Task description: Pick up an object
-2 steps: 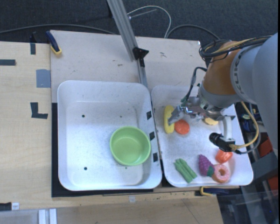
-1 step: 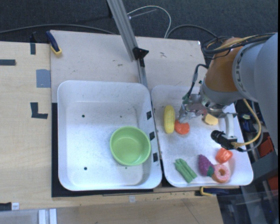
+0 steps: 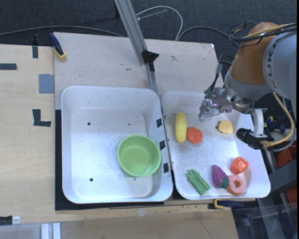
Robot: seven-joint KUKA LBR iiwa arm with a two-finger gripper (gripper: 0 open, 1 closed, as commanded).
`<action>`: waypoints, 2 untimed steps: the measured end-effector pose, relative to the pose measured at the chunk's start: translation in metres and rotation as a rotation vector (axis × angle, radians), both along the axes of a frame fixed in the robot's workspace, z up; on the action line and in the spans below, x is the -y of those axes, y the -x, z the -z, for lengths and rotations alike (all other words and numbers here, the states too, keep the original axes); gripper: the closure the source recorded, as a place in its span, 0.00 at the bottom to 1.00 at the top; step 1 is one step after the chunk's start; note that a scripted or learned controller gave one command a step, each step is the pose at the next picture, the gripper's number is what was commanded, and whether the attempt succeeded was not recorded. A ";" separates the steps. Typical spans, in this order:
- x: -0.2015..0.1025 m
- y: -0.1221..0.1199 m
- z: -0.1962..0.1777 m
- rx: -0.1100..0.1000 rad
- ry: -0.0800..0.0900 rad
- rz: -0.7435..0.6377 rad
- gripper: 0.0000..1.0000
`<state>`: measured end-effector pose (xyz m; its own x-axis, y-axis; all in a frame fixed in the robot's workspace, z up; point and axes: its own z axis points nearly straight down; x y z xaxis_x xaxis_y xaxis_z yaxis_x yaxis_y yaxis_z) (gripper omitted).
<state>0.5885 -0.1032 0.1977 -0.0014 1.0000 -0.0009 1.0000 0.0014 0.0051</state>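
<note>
My gripper hangs over the back part of the right bin, its fingers pointing down with nothing seen between them. In that bin lie a yellow corn cob, a red-orange tomato, a small yellow piece, a red pepper, purple grapes, a pink doughnut and a green vegetable. The gripper stands just right of the corn and above the tomato, between them and the yellow piece.
The left bin holds a green bowl near its front right corner. A slanted metal pole rises behind the bins. Cables run at the back and along the arm on the right.
</note>
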 end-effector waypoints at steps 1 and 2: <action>0.000 -0.001 -0.052 0.000 0.000 0.000 1.00; -0.056 0.012 -0.050 -0.007 -0.003 -0.005 1.00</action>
<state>0.5767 -0.0468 0.2478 -0.0065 1.0000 0.0018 1.0000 0.0065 -0.0020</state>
